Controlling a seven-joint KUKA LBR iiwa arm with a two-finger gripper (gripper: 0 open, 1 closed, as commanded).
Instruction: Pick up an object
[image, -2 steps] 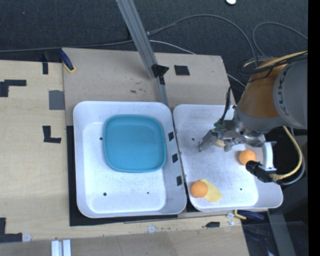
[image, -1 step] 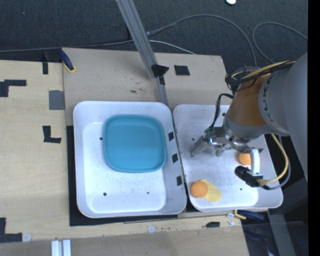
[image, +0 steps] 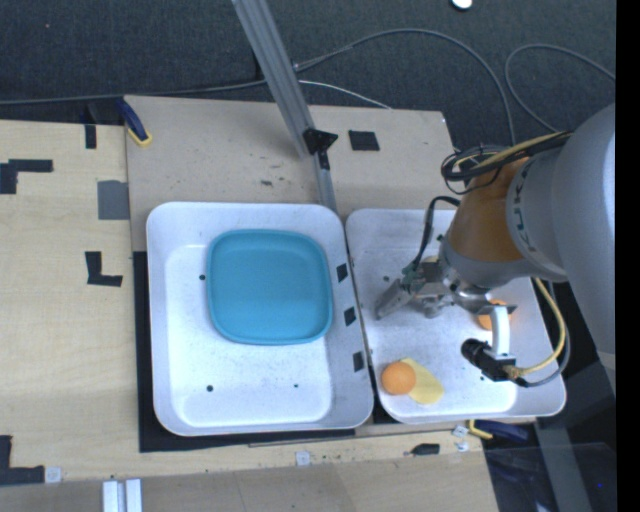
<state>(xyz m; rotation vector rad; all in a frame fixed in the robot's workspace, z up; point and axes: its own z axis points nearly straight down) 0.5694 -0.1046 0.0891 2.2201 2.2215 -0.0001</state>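
In the right bin (image: 520, 400), an orange ball (image: 399, 377) lies near the front left corner, touching a pale yellow object (image: 428, 386) on its right. My gripper (image: 393, 297) hangs low over the left middle of this bin, behind the ball and apart from it. A small orange piece (image: 485, 321) peeks out beside the wrist, partly hidden by the arm. A blue square plate (image: 268, 285) lies in the left bin (image: 175, 330).
The grey arm with its orange band (image: 485, 225) covers the right bin's back right part. A black cable connector (image: 480, 355) hangs off the wrist above the bin floor. A metal pole (image: 290, 90) slants up from between the bins.
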